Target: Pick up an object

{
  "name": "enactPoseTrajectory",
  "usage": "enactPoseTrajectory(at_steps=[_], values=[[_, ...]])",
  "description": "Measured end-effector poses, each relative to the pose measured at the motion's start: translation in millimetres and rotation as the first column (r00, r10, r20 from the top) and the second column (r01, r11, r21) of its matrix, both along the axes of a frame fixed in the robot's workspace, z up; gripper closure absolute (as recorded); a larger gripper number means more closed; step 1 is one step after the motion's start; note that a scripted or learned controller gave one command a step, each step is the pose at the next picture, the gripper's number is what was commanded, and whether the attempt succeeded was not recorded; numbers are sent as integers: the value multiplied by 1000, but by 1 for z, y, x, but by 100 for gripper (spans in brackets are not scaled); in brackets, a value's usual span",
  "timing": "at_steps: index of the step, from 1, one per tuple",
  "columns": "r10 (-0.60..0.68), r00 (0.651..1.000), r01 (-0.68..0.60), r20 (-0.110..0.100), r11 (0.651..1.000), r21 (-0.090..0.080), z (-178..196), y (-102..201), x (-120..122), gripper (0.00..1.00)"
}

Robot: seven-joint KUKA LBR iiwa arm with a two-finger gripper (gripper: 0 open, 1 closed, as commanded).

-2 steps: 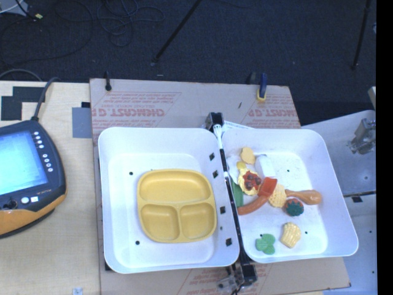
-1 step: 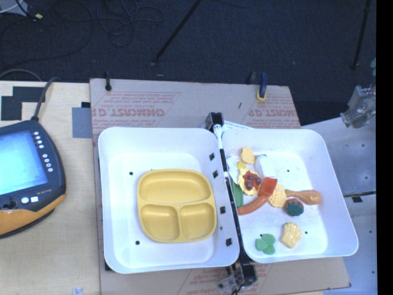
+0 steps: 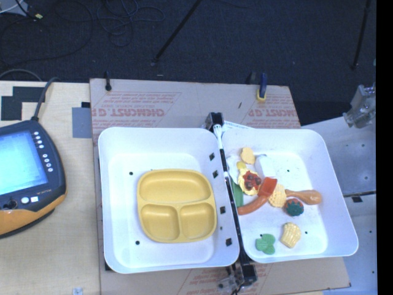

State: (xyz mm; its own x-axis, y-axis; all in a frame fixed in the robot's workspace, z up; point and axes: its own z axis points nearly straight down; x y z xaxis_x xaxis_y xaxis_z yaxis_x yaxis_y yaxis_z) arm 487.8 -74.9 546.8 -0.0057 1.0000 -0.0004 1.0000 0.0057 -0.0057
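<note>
Two shallow white plastic bins side by side: left bin (image 3: 116, 165), right bin (image 3: 334, 183). Biggest thing to grab: the yellow plastic tray with three pockets (image 3: 177, 183), lying flat in the left bin. Probably hard to lift, being wide, low and smooth, so likely to slip. Smaller things to grab: toy food in the right bin, mostly heaped close to the middle wall. Trouble there too, at a guess: pieces touching and stacked, so a grab could catch two, or push the heap away and close on nothing. Near the wall, a chance of bumping it. Easier picks, most likely: the yellow toy corn cob (image 3: 290, 234) and the green leafy toy (image 3: 266, 244), lying apart from the heap. Cannot tell whether the claw is wide or narrow, or holding anything. Counted, big to small: two bins, one tray, one long orange-red toy sausage (image 3: 249, 208), one orange toy carrot shape (image 3: 305, 196), one corn cob, one dark green round toy (image 3: 295, 208), one leafy toy. Several more pieces in the heap, too jumbled to count.
</note>
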Motion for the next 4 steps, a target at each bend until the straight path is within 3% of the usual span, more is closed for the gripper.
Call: enactPoseTrajectory(at_steps=[1, 2, 3, 4], values=[[-15, 1000, 15, 1, 1000, -1, -27, -145, -13, 100], [-5, 1000, 6, -9, 1000, 6, -187, -137, -12, 100], [1, 1000, -1, 21, 1000, -3, -24, -79, -9, 100], [-8, 1000, 8, -10, 1000, 4, -186, -99, -13, 100]])
